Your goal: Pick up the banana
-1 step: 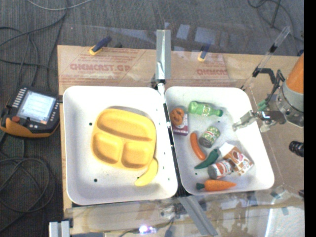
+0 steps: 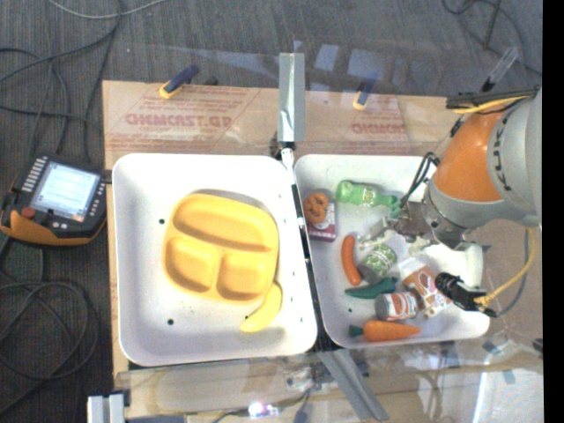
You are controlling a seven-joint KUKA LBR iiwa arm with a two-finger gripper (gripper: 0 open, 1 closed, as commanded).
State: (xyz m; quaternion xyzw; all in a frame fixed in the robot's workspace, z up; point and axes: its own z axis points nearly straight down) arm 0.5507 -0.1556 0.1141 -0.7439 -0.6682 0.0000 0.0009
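I see the end effector low over the right bin; I cannot tell its state. The banana lies well to its left in the left bin, touching the yellow tray.
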